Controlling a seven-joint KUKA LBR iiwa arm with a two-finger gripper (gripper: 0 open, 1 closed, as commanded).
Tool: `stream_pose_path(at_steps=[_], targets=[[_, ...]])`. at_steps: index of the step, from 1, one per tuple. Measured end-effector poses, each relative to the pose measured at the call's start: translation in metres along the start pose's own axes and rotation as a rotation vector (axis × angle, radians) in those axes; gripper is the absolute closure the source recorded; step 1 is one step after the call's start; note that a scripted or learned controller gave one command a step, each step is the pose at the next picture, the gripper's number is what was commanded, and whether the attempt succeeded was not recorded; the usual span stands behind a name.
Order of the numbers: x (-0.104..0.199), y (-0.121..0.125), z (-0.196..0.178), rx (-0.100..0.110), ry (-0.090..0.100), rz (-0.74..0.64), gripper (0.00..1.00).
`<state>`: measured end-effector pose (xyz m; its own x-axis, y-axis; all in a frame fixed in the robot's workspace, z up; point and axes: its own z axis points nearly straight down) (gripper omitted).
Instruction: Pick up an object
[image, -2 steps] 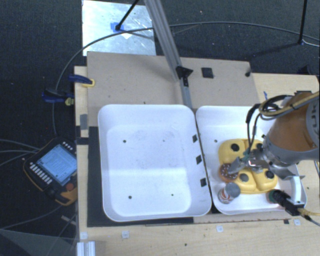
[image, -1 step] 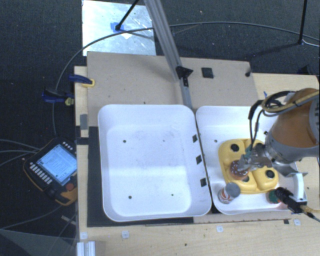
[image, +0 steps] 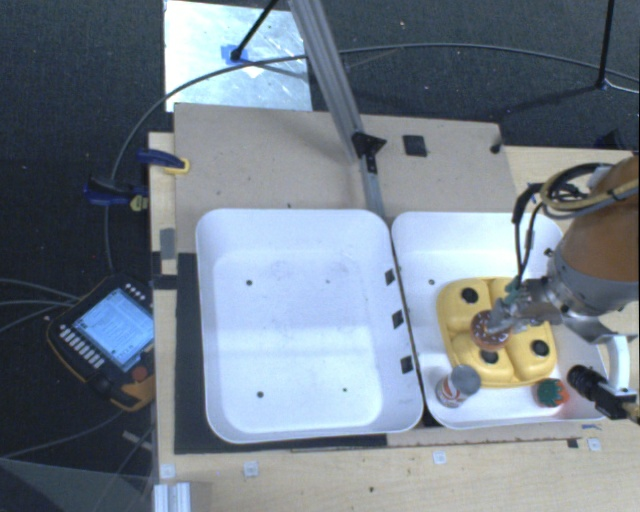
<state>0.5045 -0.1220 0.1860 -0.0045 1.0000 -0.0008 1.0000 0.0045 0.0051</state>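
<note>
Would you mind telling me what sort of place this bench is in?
Probably a robotics lab: an arm reaches over two white bins, a teach pendant lies on the dark floor, and cables run around the bench.

Looking smooth and faintly glossy, like moulded plastic: the two white bins (image: 300, 235). Showing a matt, cardboard-like tan face around them: the bench (image: 270, 160). Gleaming softly as smooth hard plastic by the right bin's front edge: the yellow block toy (image: 470, 305). Appearing dull grey and metallic beside it, at the front edge: a small round piece (image: 463, 380). Shining as satin orange and grey casing at the right edge: the arm (image: 600, 250).
</note>
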Motion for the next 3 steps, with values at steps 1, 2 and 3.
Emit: stream_pose_path(at_steps=[1, 2, 3], targets=[[-0.007, 0.009, -0.051, -0.002, -0.001, 0.000, 1.00], [-0.007, 0.011, -0.081, 0.001, 0.000, 0.000, 1.00], [0.040, 0.022, -0.082, 0.002, 0.002, -0.005, 1.00]])
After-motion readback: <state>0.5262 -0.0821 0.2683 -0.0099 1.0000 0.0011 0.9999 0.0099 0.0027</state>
